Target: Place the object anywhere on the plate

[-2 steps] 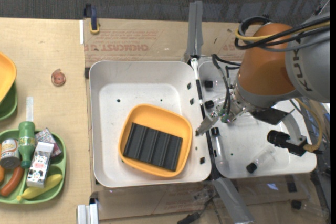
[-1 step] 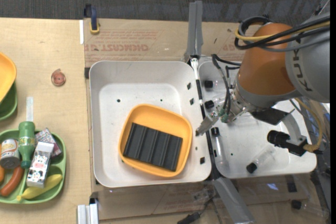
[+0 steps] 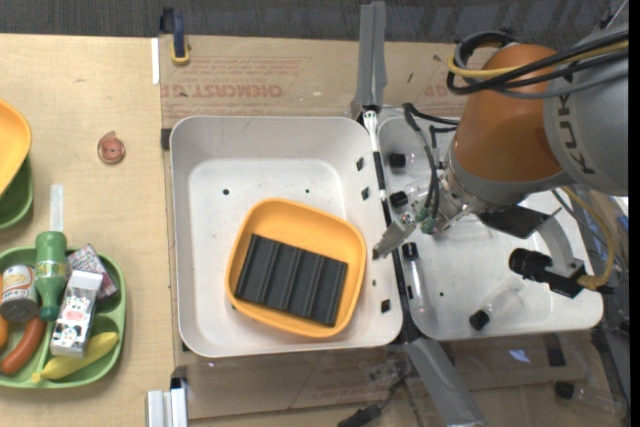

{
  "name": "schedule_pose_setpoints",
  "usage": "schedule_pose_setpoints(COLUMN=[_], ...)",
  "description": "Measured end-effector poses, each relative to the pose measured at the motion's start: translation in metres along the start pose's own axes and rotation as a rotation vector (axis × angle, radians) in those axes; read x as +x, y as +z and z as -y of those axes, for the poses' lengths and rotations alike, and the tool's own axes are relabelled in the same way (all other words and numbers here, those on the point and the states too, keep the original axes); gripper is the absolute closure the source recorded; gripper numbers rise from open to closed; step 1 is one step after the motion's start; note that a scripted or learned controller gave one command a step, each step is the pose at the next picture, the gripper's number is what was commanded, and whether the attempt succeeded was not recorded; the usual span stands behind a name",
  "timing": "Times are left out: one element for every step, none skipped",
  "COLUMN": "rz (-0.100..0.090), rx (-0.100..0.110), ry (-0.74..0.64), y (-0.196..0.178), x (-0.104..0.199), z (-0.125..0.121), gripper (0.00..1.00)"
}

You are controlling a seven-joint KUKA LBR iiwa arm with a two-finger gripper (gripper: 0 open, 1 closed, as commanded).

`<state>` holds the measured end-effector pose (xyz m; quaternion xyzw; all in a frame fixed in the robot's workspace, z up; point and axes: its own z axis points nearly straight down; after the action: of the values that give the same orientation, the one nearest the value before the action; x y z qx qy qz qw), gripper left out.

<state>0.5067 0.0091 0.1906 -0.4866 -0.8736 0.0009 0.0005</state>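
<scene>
Lying flat in left bin (image 3: pixel 200 215): orange plate (image 3: pixel 250 225), black ridged object (image 3: pixel 292 279) inside.

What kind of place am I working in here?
Most likely a robotics lab test bench, not a kitchen: two white bins sit on a wooden bench, toy food fills a green tray, and the arm trails loose cables.

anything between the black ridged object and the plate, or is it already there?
Nothing in the way: the black ridged object already lies on the yellow plate in the left bin. The gripper sits at the wall between the two bins, just right of the plate, with nothing visible between it and the object.
</scene>
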Motion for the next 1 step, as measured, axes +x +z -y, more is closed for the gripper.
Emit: schedule_pose_setpoints(rz=[0.0], rx=[0.0], ry=[0.0], y=[0.0], x=[0.0], z=[0.0], gripper=[0.0])
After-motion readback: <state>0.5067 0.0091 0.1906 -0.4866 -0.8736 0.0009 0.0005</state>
